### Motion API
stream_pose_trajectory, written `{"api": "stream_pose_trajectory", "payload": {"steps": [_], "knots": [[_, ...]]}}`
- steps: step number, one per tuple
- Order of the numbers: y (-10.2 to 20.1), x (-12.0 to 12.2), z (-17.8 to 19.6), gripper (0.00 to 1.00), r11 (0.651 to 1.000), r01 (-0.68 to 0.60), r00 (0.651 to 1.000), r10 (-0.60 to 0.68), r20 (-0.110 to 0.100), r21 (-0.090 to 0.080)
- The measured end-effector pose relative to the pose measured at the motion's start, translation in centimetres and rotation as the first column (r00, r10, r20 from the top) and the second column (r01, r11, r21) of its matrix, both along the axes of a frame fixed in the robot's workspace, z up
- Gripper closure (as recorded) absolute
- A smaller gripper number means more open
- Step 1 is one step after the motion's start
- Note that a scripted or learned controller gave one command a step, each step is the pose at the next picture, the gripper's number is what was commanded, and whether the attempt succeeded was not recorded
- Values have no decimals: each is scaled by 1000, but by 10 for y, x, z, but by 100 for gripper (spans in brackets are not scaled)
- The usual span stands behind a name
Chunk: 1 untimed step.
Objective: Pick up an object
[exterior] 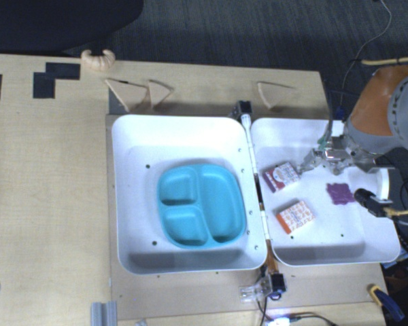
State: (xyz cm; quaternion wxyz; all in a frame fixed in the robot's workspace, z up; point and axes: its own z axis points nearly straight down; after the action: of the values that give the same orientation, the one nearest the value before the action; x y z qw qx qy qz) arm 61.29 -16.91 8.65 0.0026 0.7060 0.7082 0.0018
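Looking from the left, you see the left bin [132, 148] holding a blue divided plate [200, 204]. In the right bin [313, 253] lie a red-and-white packet [281, 176], an orange packet [295, 216] nearer you, and a purple piece [339, 193]. Your gripper [307, 166] hangs just beside the red-and-white packet, fingers apart, gripping nothing.

Two bins sit side by side on the bench [47, 202]. In the left bin [132, 138] lies a divided tray [200, 204]. The right bin [326, 246] holds a packet [282, 176] toward the back, a small box [295, 216] nearer the front, and a flat scrap [340, 193], perhaps cloth, to their right.
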Motion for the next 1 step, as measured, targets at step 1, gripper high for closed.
{"api": "stream_pose_trajectory", "payload": {"steps": [1], "knots": [[12, -80, 0, 0, 1000, 1, 1000, -1, -1, 0]]}}
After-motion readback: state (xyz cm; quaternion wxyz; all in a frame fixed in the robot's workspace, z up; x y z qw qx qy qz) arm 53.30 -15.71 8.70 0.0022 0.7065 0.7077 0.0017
